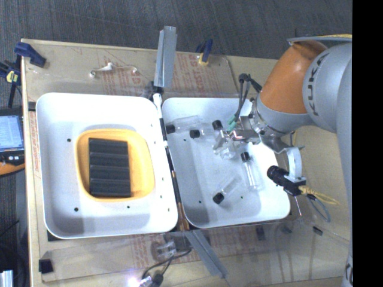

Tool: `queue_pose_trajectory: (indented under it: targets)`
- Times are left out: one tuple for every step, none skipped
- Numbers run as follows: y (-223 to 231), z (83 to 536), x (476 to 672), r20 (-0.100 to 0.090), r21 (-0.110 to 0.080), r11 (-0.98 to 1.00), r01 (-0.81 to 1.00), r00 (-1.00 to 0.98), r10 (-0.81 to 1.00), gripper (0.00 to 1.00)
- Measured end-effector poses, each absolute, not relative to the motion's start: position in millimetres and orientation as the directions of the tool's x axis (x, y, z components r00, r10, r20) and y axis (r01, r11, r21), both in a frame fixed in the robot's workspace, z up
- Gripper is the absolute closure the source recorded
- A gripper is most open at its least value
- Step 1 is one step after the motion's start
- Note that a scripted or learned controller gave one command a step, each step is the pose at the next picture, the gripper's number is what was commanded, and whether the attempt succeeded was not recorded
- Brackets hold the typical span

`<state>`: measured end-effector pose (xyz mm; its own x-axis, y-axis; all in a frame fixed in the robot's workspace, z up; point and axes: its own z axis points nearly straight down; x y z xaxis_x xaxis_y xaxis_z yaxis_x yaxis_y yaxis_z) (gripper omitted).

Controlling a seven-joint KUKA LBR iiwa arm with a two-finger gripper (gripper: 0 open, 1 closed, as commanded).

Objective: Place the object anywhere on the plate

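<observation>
Step in hand: picking, by the look of it; gripper [230, 137] low over the far part of the right bin [197, 211], among the clear vials, nothing yet on the way to the plate.
Task's thing: one of several clear, black-capped vials scattered in the right bin; which one is meant, cannot tell. One vial [250, 171] just near of the tool, another [226, 190] toward the near-left, a third [184, 124] at the far-left corner.
Plate: yellow plate [142, 166] with a dark ribbed insert [109, 166], in the left bin [54, 160], well apart from the tool.
Tool state: cannot tell how wide, nor whether anything sits in it; clear glass and metal parts blur together there.
Next move: judged to need a firm closing on one vial, a straight lift above the bin wall, then a carry left across the divide to the plate.
Hidden or unclear: wrist and orange band [293, 79] cover the far-right corner of the right bin; vials nearly vanish against white; arm cut off at the right.
</observation>
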<state>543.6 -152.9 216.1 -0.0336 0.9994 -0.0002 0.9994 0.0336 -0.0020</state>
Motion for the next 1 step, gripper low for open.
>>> queue_pose_trajectory:
  targets:
    - [-152.9,216.1,543.7,0.000,-0.002,0.034,0.999,-0.034,0.999,0.00]
